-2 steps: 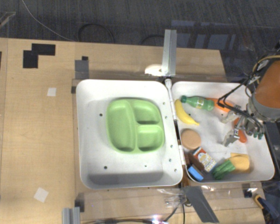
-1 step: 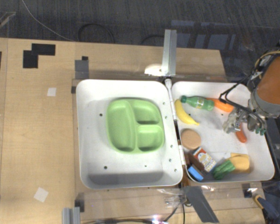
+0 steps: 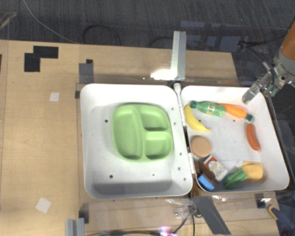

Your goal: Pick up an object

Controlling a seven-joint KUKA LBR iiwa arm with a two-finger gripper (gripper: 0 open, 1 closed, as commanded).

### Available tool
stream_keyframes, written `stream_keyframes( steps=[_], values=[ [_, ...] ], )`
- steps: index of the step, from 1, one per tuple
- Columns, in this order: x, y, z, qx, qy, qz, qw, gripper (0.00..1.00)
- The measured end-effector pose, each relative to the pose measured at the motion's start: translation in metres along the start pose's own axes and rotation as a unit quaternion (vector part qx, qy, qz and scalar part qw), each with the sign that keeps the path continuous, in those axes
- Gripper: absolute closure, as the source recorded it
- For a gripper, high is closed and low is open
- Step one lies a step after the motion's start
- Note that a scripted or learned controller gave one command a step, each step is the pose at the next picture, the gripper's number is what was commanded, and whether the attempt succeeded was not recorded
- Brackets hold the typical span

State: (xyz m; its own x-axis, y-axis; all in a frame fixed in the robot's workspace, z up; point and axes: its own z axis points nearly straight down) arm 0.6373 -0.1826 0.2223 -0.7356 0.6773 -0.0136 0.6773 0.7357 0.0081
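1. Camera view, looking down at a slant: a wooden worktop point(image 3: 34, 146) carries two shallow white bins side by side.
2. My end effector point(image 3: 258, 88) hangs at the upper right of the frame, over the back corner of the right bin point(image 3: 280, 171). It holds nothing, and I cannot tell its state from this angle.
3. The left bin point(image 3: 88, 132) contains a green divided tray point(image 3: 141, 132).
4. The right bin holds my choices. A green bottle point(image 3: 208, 108) and an orange carrot point(image 3: 235, 111) lie end to end near the top; a yellow banana point(image 3: 193, 119) lies just below them; a red sausage point(image 3: 253, 136) sits apart at the right.
5. Lower down, a round tan disc point(image 3: 201, 146) sits above a crowded cluster I cannot fully sort out.
6. The sausage looks like the easiest pick: light, probably smooth toy plastic, so slippery. I would grip across its narrow middle.
7. The bottle is round and may roll; the banana lies close to the dividing wall.
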Motion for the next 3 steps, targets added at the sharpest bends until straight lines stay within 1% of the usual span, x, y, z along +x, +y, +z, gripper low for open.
stream_keyframes(
  steps=[1, 2, 3],
  values=[
    [0.000, -0.002, 0.003, 0.002, 0.002, 0.000, 1.0000, 0.00],
    [-0.011, -0.022, 0.132, 0.001, -0.001, 0.058, 0.9983, 0.00],
    [-0.020, 0.016, 0.134, 0.007, 0.004, 0.137, 0.9905, 0.00]
  ],
)
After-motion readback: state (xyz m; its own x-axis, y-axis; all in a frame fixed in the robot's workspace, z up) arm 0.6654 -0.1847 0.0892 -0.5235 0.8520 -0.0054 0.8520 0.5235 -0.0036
